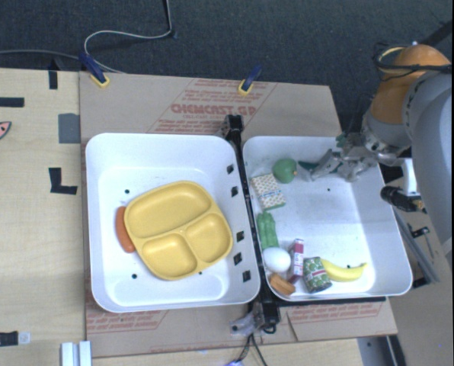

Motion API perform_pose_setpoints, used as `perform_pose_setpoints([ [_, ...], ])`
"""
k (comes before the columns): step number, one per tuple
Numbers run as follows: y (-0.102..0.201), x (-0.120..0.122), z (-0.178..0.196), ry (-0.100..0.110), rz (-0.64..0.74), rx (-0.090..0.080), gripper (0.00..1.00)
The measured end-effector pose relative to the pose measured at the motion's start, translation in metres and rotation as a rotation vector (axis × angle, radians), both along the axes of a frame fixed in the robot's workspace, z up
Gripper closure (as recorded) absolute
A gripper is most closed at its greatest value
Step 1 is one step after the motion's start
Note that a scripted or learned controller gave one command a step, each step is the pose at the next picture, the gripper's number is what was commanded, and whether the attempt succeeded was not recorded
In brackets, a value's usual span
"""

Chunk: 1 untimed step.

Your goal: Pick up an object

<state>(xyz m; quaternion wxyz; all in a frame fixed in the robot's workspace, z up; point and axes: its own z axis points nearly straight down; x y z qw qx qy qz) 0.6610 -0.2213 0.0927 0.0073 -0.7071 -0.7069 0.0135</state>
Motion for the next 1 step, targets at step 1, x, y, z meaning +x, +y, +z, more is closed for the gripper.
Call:
perform_pose_setpoints([
  [1, 0.043, -0.0573, -0.0061, -0.032, 0.001, 0.007, 0.0],
])
